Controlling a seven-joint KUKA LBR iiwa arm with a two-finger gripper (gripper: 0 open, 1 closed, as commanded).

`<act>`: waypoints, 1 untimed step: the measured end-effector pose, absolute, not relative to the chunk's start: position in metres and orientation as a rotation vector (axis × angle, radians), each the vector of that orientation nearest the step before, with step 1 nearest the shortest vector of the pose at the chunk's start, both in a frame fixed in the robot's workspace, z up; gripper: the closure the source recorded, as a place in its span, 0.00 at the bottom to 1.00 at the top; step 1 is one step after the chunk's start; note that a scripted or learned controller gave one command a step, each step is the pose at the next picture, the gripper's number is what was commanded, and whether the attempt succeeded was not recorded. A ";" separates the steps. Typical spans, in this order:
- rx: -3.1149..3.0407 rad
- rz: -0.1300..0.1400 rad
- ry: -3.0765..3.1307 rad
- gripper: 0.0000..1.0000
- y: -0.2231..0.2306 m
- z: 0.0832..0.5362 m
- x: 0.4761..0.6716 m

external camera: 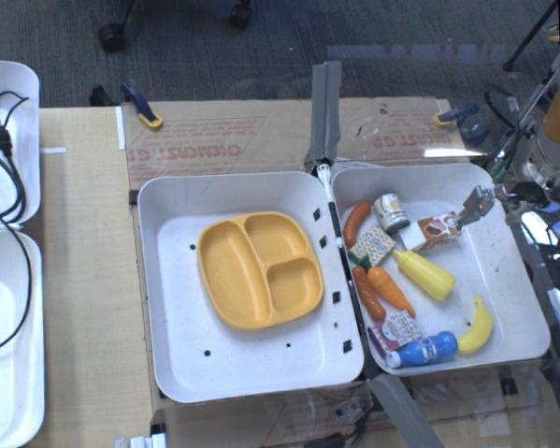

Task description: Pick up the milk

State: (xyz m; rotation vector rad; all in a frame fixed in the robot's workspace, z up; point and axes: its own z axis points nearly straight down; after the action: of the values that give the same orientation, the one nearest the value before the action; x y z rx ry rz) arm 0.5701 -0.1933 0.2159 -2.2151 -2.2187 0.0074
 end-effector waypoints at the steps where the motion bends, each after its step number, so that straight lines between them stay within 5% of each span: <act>1: -2.396 -0.007 -2.044 0.00 -0.197 0.118 0.597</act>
State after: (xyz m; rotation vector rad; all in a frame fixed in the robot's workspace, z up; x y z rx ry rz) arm 0.5971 -0.1971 0.1175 -2.3956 -2.0444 -0.0075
